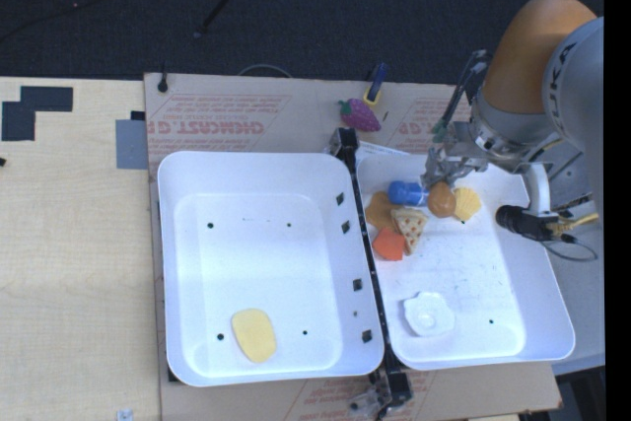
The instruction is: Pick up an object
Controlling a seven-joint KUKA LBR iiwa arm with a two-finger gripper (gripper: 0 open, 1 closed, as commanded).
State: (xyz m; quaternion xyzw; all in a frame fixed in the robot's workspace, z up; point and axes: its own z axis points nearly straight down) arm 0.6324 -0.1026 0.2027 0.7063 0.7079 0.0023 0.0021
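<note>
My gripper [442, 178] hangs over the back of the right bin [532, 330], just above a cluster of small toy foods. Right under it lie a blue cylinder [404, 193] and a brown ball [442, 202], with a yellow piece [466, 203] beside the ball. To the left of these sit an orange-brown round piece [379, 208], a tan wedge with dots [410, 228] and a red-orange piece [388, 247]. A white fried egg [428, 315] lies toward the bin's front. I see nothing held in the gripper.
The left bin [197, 212] holds a yellow oval piece [254, 334] near its front. A purple toy [362, 115] and a blue and yellow item [375, 86] lie on the cardboard behind the bins. The divider between the bins [357, 242] runs close to the cluster.
</note>
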